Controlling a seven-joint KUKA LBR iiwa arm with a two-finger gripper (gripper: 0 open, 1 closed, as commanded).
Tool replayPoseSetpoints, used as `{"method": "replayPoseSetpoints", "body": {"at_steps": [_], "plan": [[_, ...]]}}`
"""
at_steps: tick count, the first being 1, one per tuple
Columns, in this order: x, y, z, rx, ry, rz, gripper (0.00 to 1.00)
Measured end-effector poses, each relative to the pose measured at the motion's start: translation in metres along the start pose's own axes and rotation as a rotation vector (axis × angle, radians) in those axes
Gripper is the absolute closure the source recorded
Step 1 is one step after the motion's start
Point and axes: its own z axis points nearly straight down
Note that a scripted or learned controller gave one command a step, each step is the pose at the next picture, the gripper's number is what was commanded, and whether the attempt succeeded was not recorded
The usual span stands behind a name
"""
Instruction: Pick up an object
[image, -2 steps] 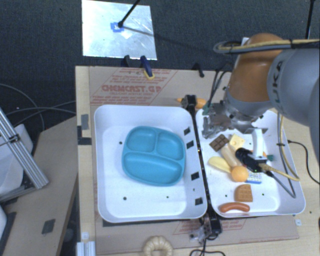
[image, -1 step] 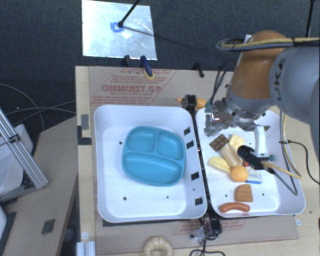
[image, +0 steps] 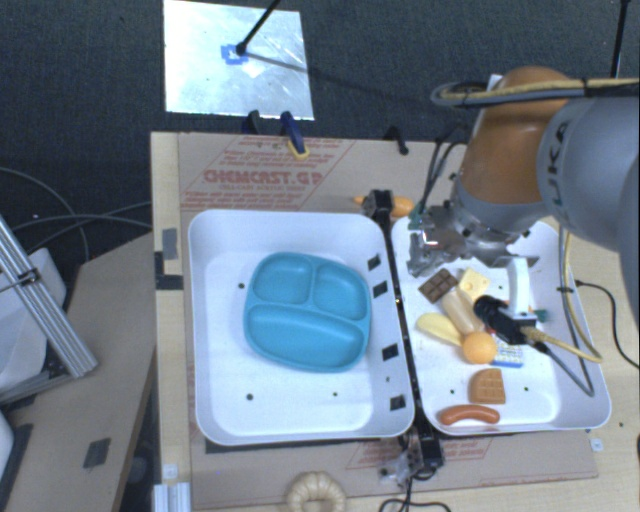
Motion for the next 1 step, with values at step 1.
{"method": "replayPoseSetpoints", "body": {"at_steps": [1], "plan": [[-0.0024,0.0061,-0.0023,-0.002,0.0,0.0,1.0]]}}
